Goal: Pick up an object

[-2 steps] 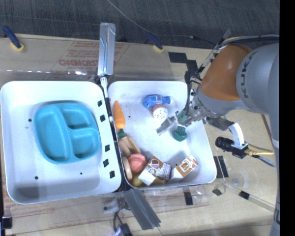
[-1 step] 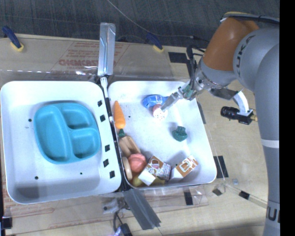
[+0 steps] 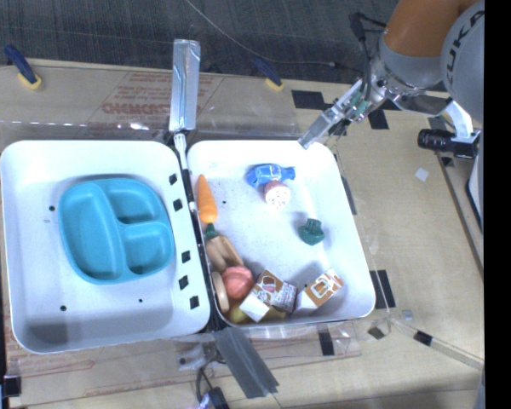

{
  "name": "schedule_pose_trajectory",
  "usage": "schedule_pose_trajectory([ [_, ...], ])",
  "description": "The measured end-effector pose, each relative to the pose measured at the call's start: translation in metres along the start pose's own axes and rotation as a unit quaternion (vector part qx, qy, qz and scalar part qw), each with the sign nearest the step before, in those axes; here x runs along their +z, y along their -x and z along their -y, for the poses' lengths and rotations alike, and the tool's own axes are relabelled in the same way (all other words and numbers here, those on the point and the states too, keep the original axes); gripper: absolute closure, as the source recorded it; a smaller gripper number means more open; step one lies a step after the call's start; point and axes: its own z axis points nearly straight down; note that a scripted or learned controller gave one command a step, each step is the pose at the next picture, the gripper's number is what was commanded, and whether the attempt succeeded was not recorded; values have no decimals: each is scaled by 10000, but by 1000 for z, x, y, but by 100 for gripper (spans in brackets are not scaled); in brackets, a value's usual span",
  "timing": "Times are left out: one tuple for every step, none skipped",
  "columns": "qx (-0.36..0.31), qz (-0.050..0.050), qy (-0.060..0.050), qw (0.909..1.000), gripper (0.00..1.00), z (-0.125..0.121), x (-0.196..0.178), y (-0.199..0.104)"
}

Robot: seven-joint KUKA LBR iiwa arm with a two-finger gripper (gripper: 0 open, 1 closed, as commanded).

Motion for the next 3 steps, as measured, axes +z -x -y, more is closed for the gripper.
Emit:
schedule_pose_trajectory([
  [615,-11,-25,9981,0,10,-67,15],
  [1032,-45,-55,9946,0,12,-37,14],
  [628,-64,-68,9980,0,12,175,10],
])
